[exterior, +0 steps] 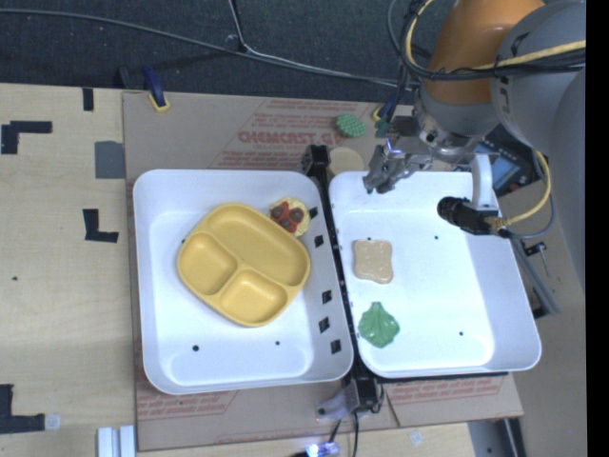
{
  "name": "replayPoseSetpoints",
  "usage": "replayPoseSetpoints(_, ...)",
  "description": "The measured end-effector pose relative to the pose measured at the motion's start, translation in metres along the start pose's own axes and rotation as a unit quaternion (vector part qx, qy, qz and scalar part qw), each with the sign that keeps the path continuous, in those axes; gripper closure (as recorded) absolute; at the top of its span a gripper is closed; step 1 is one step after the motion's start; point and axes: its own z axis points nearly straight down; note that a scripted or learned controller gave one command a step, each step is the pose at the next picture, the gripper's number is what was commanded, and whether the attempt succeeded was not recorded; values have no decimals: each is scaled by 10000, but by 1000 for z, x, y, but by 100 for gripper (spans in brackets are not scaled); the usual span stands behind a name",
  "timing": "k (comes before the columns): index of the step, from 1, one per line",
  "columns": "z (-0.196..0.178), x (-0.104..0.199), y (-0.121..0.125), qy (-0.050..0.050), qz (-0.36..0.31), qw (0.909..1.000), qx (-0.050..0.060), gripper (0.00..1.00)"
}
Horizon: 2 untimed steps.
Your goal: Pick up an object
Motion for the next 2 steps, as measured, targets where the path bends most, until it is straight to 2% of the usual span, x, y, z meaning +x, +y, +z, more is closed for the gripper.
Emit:
replayPoseSetpoints(1, 9, 63, -6, 1, -10, 10000, 2, 100)
replayPoseSetpoints(2, 29, 113, -6, -4, -4, 10000, 9, 100)
